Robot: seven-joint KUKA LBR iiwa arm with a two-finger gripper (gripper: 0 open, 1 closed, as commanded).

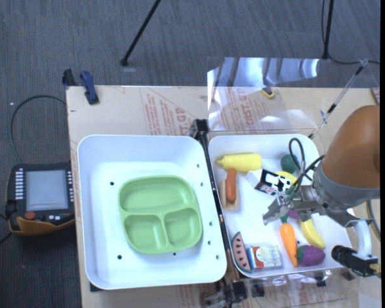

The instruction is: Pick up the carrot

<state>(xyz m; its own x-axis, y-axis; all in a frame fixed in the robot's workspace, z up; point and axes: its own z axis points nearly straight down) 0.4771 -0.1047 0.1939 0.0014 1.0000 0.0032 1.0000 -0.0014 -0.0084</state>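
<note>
The carrot (287, 239) is orange and lies lengthwise in the right bin (219, 191), near its front, with its thick end pointing away from me. My gripper (277, 217) hangs just above and left of that thick end, its wrist coming in from the right under the orange band (354, 149). The fingers look open, with nothing between them. The carrot rests on the bin floor, apart from the fingers as far as I can tell.
Around the carrot lie a banana (311, 233), a purple fruit (310, 255), a small carton (264, 256) and a watermelon slice (239, 249). Farther back are a yellow bottle (239, 162) and a hot dog (231, 185). The left bin (93, 172) holds a green divided plate (160, 212).
</note>
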